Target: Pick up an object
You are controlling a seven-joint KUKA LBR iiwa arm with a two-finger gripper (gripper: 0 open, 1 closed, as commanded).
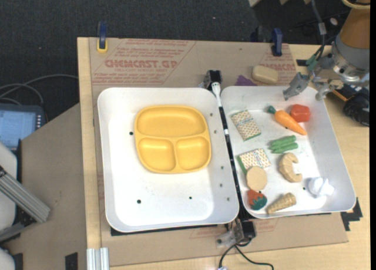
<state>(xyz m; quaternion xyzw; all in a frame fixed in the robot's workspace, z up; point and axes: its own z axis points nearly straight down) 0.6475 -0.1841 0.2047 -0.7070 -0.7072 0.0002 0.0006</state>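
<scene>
My gripper (307, 88) hangs over the far edge of the right bin (339, 163), open, with nothing between its fingers (292, 90). Just below it lie an orange carrot (288, 120) and a red piece (300, 112). Further toward the front are green beans (283, 143), two patterned crackers (245, 124) (254, 158), a round biscuit (256, 178), a bread piece (289, 167), a white crumpled item (318, 187), a cone (281, 203) and a red-green fruit (255, 198).
The left bin (117, 163) bears a yellow divided plate (173, 138). A beige block (265, 74) and a purple scrap (244, 80) lie on the cardboard behind the right bin. Blue clamps (103, 36) (277, 41) hold the board's far edge.
</scene>
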